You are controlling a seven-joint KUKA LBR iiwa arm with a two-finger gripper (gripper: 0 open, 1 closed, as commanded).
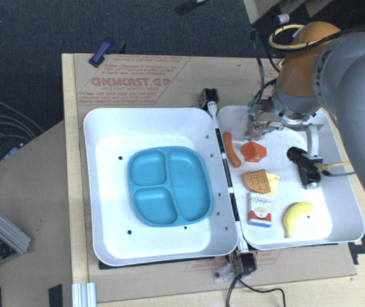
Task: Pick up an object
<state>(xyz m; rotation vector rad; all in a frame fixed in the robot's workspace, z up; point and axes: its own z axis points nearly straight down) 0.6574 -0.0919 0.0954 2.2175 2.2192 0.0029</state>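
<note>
Off to the left the floor is dark carpet, with loose black cables trailing across it and a silver metal rail lying slantwise near the bottom corner. A small blue clip sits at the far edge of the bench. The bench top is a tan, paper-faced sheet, and red print along its far side reads "CHEMCAST GP"; the smaller lines beneath it are too fine for me to read. On it lies the left bin, shallow and white, with a blue divided plate flat in its middle. The right bin touches it along one side. In there, from the shared wall outward, lie an orange sausage, an orange-red piece, a tan cracker overlapping a yellow slice, a small carton with a red foot whose print is too small to make out, and a yellow banana nearest the front. My claw hangs at the far end of this bin, just above the orange-red piece and beside the sausage's far tip. I cannot tell how wide it stands, and I see nothing held in it.
</note>
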